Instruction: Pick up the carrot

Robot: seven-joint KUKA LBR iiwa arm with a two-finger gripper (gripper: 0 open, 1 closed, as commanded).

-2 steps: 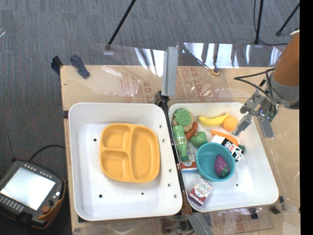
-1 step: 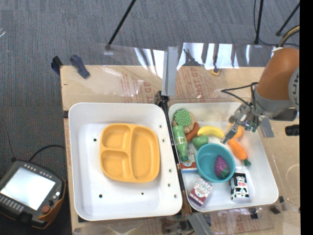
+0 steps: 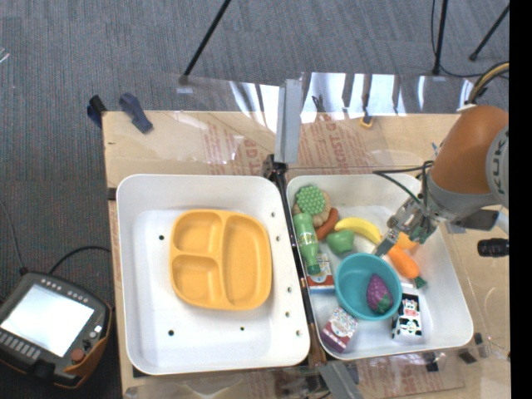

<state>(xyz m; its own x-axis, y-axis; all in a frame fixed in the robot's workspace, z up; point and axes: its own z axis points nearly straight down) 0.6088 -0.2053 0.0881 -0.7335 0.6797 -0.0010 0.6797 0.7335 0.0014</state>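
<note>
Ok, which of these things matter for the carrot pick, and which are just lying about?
Job:
carrot, in the right bin
gripper, just above the carrot

Lying about:
banana
teal bowl holding purple grapes
green bottle
milk carton
yellow divided plate in the left bin

Arm pose as I see it from the overhead camera. The arm [image 3: 475, 160] enters from the right edge, its orange band uppermost and the grey wrist section below it, angled down and to the left. The end effector [image 3: 401, 235] sits at the low end of the wrist, pointing down-left. I cannot make out how its two metal fingers stand.
</note>
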